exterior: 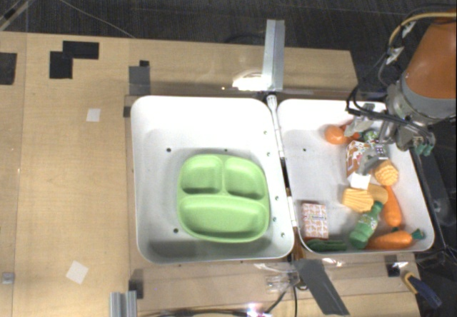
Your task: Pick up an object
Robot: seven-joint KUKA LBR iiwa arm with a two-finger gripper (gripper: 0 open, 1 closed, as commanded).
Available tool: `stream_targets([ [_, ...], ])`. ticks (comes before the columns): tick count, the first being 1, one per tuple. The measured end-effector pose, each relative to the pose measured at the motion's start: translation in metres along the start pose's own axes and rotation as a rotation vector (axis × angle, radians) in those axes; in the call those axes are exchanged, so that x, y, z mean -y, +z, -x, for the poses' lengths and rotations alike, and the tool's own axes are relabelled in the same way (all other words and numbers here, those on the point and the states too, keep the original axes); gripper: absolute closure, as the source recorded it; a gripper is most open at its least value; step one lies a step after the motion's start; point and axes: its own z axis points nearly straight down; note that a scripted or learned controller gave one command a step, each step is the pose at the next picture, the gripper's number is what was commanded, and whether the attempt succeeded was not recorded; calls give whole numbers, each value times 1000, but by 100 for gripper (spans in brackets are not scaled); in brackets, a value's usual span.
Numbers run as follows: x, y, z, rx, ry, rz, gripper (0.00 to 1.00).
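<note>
Nothing has been picked up yet. The gripper (371, 155) is seen low in the right bin (314, 130), over a snack bag (355, 156) near the toy foods. Its grip cannot be told.

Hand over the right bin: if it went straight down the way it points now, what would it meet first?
Probably the red-and-white packet just under the hand, with the yellow corn piece close beside it. Height above the pile is hard to judge from this slanted view.
</note>
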Motion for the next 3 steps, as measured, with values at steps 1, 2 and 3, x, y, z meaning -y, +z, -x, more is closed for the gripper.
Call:
stream_targets([
  [1,-8,97,-15,-7,-92,3,0],
  [2,10,124,-61,10,-88,-2,0],
  [3,37,124,-78,12,-230,-2,0],
])
